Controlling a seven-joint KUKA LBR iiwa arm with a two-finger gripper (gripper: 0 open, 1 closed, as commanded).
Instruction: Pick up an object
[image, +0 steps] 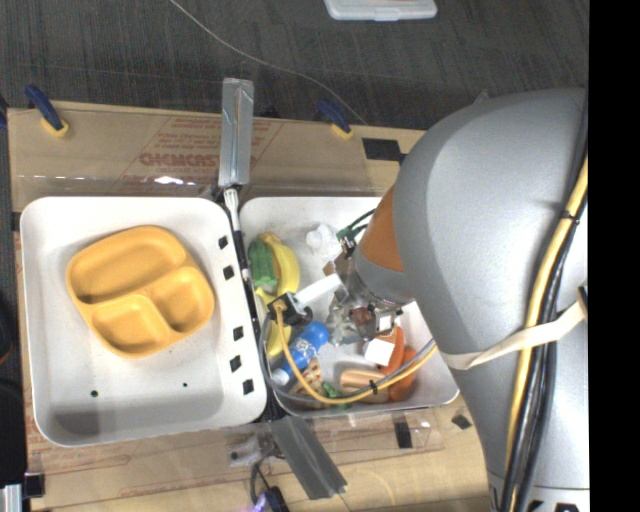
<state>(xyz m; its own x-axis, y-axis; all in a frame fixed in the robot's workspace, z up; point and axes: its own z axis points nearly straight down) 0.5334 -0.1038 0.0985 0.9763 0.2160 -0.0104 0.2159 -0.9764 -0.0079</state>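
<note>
Looming largest and closest is the grey arm (500, 230), whose bulky rounded body covers the right side of the view and hides part of the right bin (290, 212). It reaches in from the right and bends down into that bin, the orange band (380, 245) showing just above the wrist. Below the band the gripper (352, 318) sits low among the clutter, near the middle of the bin; how far it is open, and whether it has hold of anything, I cannot tell, since the metal parts blur into the items around them.

Cables run along the arm's right side, and a yellow cable (300, 375) loops down through the bin's contents.

Packed into the right bin are a banana (285, 262) beside a green item (262, 262) at the left wall, a blue bottle (305, 345) lower down, a white plastic piece (320, 238) near the far wall, and an orange carrot-like item (398, 362) by the near right corner.

A yellow divided tray (140, 288) lies in the left bin (60, 400), well apart from the gripper.
</note>
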